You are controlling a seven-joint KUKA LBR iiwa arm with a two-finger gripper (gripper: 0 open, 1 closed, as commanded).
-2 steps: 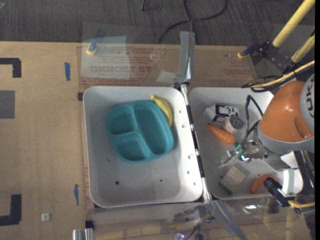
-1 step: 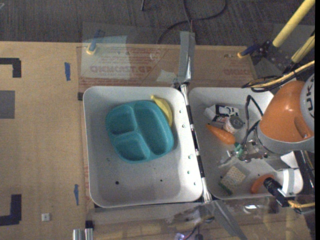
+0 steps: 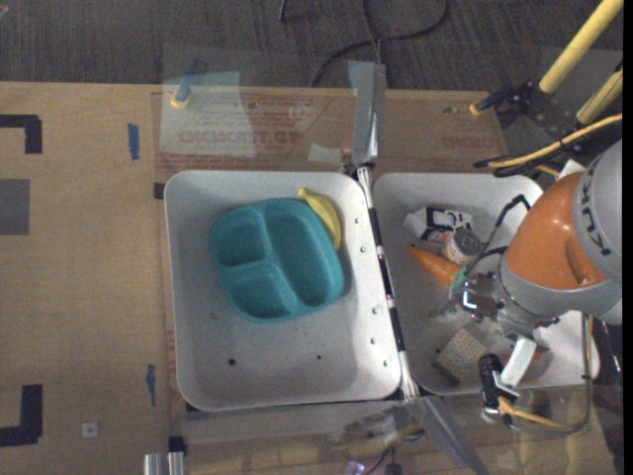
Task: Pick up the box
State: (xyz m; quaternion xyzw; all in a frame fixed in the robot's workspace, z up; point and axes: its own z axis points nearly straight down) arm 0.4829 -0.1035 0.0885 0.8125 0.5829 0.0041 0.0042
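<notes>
As things stand: approach step, I judge; the box is not yet lifted.
Hand (image 3: 473,300): low in the right bin (image 3: 415,191); I cannot tell whether it is spread or pressed together.
Box (image 3: 438,222): small black-and-white printed carton at the bin's far side, near an orange piece (image 3: 435,263).
Next: move over the box and square up to its flat faces.
Feel: thin card, probably light; the bin looks like smooth plastic.

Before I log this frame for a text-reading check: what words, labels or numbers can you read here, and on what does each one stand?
"KU", the visible start of white lettering on the arm, at its orange band.
Red print on the cardboard sheet behind the left bin: too blurred to read.
Black-and-white markings on the box in the right bin: too small to read.
</notes>
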